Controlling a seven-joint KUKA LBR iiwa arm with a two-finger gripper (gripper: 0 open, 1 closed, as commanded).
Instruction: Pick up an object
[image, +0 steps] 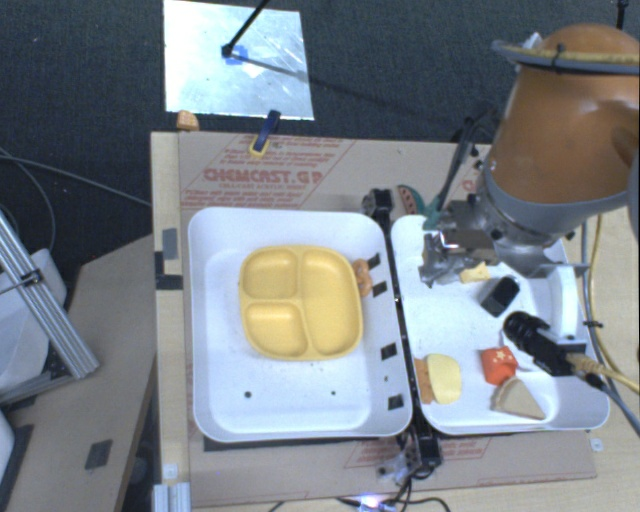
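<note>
Two white bins on a bench, gripper (440, 262) low in right bin (430, 330), finger state indiscernible, beside small yellow piece (476, 272)

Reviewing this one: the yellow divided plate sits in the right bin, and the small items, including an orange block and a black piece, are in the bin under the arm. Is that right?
Not quite. The camera view shows the yellow divided plate in the left bin, not the right. The rest holds: the orange block and black piece lie in the right bin, under the arm.
</note>
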